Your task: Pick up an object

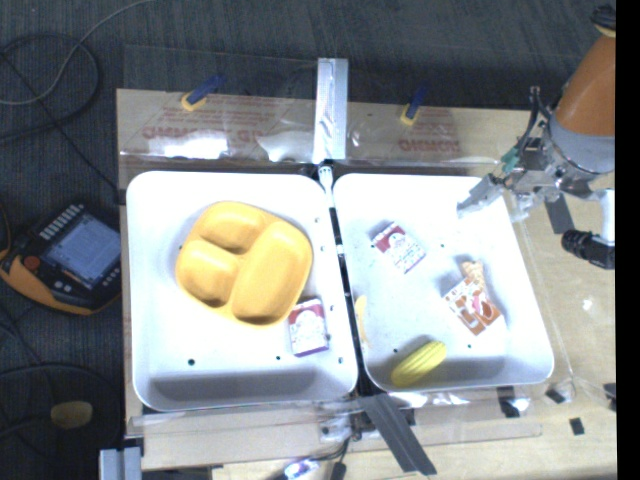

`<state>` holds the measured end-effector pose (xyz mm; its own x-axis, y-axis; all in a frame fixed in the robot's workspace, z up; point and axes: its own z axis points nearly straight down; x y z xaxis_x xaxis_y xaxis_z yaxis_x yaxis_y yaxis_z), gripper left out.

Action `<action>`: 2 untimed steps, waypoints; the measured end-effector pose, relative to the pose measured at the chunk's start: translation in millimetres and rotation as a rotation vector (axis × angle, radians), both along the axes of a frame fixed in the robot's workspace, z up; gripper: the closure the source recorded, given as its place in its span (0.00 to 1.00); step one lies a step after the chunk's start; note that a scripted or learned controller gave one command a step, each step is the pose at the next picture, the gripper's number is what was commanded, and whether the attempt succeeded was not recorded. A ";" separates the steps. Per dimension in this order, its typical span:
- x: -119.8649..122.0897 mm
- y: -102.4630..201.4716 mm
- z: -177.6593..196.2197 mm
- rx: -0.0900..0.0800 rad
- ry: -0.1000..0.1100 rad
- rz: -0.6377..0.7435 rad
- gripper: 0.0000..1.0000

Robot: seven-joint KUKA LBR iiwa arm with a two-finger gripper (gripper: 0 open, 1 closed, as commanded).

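The gripper hovers over the right bin rim's far corner — whether spread or pressed together, I cannot tell. Approach step, I judge: next, descend toward the small carton nearby.

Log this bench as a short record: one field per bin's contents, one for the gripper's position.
left bin: large yellow moulded object; small red-and-white packet at its lower right
right bin: red-and-white packet; orange-and-red packet; yellow corn-like toy near the front wall
gripper: over the right bin's far right corner, nothing seen between the fingers
arm: enters from the right
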<state>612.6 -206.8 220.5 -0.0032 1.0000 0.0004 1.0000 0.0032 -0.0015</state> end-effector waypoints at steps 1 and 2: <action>4.4 -16.3 -16.9 -0.004 0.001 0.083 0.00; 22.9 59.5 -7.2 -0.001 0.000 -0.126 0.00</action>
